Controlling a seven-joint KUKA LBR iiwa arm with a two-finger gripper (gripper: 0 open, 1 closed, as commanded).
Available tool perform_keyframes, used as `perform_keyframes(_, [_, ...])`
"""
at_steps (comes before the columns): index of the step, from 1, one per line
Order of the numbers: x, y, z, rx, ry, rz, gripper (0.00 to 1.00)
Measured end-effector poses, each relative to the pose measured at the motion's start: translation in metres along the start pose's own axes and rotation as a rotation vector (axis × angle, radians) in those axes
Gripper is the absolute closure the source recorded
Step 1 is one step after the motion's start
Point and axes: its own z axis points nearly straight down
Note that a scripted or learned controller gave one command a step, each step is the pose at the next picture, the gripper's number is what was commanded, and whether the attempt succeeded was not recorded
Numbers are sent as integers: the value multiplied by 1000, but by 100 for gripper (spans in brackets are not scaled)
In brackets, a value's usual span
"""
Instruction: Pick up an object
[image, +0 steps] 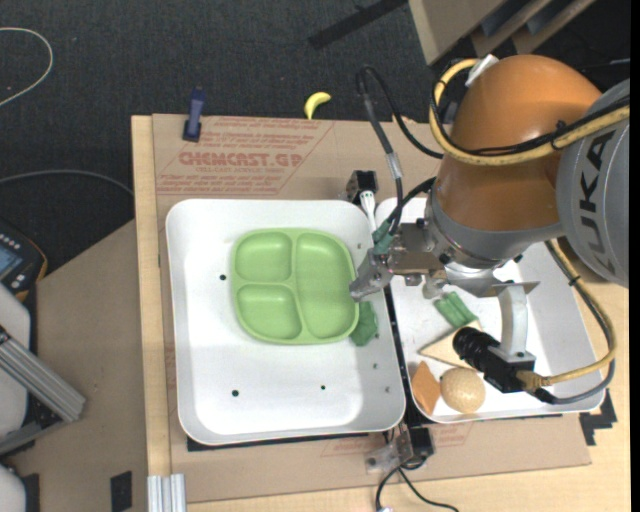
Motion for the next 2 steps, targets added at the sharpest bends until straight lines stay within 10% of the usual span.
perform_keyframes(1, [-5, 2, -8, 1, -3, 9, 100])
perform_keyframes(2, [40, 3, -150, -13, 2, 4, 100])
